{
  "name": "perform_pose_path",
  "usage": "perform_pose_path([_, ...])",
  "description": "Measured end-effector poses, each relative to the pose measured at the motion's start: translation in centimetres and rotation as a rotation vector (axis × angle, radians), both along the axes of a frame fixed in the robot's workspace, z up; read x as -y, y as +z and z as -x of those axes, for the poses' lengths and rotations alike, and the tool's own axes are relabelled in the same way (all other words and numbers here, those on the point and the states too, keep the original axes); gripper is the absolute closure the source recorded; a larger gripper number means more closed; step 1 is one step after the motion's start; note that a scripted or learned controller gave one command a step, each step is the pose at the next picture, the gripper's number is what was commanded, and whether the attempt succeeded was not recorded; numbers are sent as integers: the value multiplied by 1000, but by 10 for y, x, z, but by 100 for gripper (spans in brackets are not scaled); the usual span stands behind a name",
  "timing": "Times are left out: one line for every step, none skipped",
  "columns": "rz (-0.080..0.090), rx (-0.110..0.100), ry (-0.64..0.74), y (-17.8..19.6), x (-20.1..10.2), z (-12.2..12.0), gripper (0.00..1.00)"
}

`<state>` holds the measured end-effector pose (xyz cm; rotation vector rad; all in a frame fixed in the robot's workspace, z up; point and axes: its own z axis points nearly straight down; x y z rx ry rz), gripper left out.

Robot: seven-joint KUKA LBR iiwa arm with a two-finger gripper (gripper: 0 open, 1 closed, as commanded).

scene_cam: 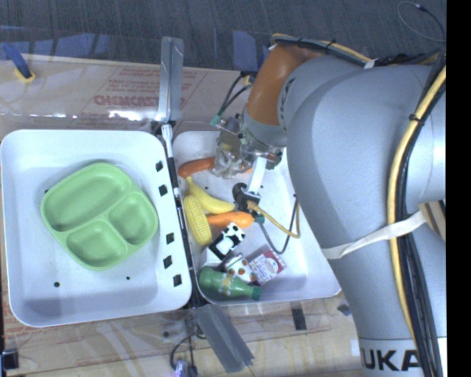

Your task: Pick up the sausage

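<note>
Up top, claw [229,163] touching smooth tubular sausage [196,166]

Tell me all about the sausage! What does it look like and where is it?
The sausage is a small, smooth, orange-brown toy, probably plastic, with a rounded end. It lies on its side at the far end of the right bin, close to the wall between the two bins. Its right end is hidden under the gripper, so I cannot tell whether the gripper touches it. A banana lies just in front of it.
</note>
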<state>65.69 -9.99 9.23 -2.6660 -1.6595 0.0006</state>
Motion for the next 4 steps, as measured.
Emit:
perform_pose_path([0,-1,-103,100,-20,0,0])
perform_pose_path([0,-6,-188,26,-10,1,0])
perform_pose_path([-1,-7,-263,-1,-2,3,0])
perform_pose_path([-1,-8,-339,26,-7,16,0])
